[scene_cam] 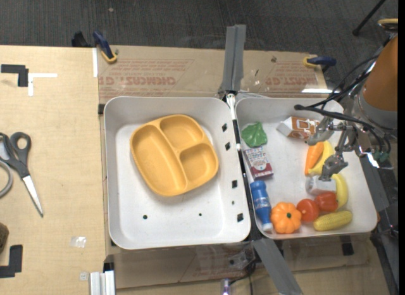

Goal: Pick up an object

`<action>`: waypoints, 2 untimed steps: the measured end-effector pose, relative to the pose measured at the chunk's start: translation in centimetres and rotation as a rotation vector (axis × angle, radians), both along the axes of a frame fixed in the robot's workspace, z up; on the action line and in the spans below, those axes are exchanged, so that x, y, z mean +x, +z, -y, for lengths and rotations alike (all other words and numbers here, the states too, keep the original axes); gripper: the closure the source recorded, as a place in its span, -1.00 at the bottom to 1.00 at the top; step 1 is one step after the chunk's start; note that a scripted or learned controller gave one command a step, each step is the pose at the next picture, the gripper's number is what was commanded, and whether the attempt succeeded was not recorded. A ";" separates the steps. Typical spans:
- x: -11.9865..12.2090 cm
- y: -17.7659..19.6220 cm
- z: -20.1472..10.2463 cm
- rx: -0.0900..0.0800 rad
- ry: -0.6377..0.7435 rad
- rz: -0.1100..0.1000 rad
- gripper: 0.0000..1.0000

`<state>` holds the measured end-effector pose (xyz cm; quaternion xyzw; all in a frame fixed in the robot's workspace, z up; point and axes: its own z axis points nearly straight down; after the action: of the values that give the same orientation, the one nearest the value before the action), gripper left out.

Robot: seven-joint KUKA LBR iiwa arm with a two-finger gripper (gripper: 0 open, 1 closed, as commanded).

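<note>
The carrot (314,157) lies at the right of the frame in the right bin (283,118), touching the tool (330,164); you cannot tell from here whether the tool grips anything. Crowding may spoil your grasp: banana (342,188) and tomato (308,209) lie close. Going left to right: scissors (23,168) on the worktop (50,116), yellow plate (174,154), blue bottle (260,204), pumpkin (285,217).

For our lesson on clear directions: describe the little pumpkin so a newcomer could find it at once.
Start at the right-hand shallow white bin. Look along its near edge, where a small round orange toy pumpkin sits between an upright blue bottle and a red toy tomato. Its ribbed orange body and short green stem set it apart.
</note>
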<state>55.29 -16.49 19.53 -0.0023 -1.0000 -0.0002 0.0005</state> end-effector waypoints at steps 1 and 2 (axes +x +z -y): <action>3.4 -10.3 -1.3 -0.001 -0.143 0.005 -1.00; 1.8 -10.3 -0.3 -0.001 -0.214 0.003 -1.00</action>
<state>57.09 -16.17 9.26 -0.1093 -0.9940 0.0001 -0.0012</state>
